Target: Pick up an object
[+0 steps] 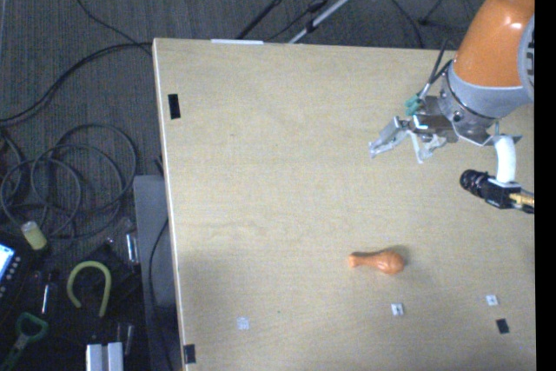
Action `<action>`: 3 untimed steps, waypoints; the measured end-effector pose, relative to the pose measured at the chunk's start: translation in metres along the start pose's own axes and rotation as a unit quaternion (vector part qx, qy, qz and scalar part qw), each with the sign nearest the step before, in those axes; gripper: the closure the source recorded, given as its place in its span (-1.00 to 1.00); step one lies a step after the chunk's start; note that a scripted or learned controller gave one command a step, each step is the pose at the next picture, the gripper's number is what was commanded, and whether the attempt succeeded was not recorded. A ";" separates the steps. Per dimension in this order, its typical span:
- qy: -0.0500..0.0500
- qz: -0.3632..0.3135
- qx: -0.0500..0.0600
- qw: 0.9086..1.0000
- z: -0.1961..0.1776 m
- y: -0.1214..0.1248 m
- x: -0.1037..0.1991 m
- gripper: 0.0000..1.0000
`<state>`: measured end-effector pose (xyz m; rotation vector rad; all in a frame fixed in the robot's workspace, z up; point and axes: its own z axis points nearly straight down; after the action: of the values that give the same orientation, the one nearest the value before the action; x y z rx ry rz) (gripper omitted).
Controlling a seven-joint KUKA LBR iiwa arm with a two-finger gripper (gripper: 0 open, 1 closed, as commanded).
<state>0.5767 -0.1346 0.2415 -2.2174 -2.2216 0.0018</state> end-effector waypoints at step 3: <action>-0.002 -0.318 -0.001 0.948 0.157 0.092 -0.087 -1.00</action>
<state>0.6686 -0.2212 0.0843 -1.3974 -2.8153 0.0013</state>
